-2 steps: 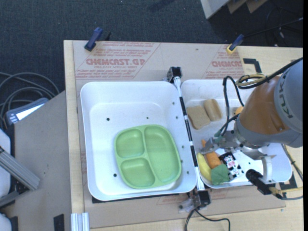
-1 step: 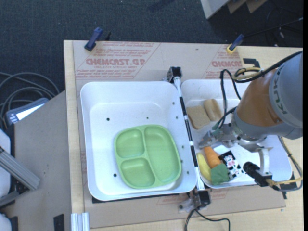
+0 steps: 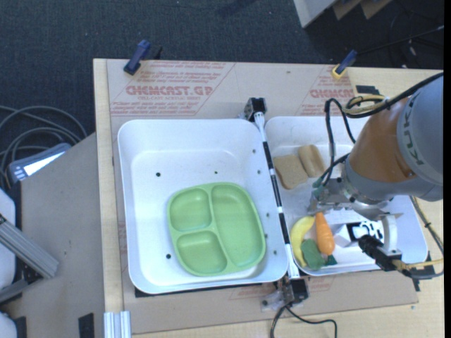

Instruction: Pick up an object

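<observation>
- Dark carpet surrounds the table (image 3: 211, 83), which carries two white bins side by side.
- Hand (image 3: 325, 201) hangs low in the right bin (image 3: 416, 248), likely lining up a grasp (whether spread or closed, I cannot tell).
- Carrot (image 3: 324, 235) lies just below it, beside a banana (image 3: 301, 236); bread (image 3: 299, 166) above.
- Green tray (image 3: 215, 227) fills the left bin (image 3: 141, 143).

You have the arm (image 3: 384, 153) reaching in from the right over the right bin (image 3: 282, 129), its gripper (image 3: 325, 201) low near the bin's middle. Just below it an orange carrot (image 3: 324, 234) lies across a yellow banana (image 3: 301, 235), with something green (image 3: 315, 258) at the bin's front edge. Two tan bread pieces (image 3: 299, 165) sit near the bin's back-left corner. Your left bin (image 3: 141, 146) holds a green divided tray (image 3: 215, 227) toward its front.
</observation>
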You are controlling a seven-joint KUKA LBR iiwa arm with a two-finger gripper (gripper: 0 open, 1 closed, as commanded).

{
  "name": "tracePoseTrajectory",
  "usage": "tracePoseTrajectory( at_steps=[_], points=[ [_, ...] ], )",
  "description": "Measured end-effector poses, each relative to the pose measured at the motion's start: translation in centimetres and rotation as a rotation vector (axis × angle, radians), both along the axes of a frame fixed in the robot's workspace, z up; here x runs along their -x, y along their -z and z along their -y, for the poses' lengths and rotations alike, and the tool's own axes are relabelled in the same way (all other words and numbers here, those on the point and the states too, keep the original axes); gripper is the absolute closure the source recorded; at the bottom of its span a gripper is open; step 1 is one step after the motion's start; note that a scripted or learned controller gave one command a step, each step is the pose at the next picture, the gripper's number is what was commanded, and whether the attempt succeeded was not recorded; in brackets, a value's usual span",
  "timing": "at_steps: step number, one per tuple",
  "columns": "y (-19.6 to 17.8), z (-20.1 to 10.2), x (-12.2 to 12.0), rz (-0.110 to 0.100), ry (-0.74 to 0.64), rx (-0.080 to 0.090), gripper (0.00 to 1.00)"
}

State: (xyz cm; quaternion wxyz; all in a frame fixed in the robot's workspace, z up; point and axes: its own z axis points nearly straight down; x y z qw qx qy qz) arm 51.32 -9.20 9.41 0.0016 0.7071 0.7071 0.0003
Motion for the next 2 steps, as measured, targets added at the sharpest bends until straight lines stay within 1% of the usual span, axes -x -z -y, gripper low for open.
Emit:
tracePoseTrajectory(
  at_steps=[1,2],
  points=[
    [-9.1,-9.1,0.5,-0.002,-0.001,-0.003,1.00],
    [-9.0,-0.4,0.2,-0.001,0.001,0.001,1.00]
  ],
)
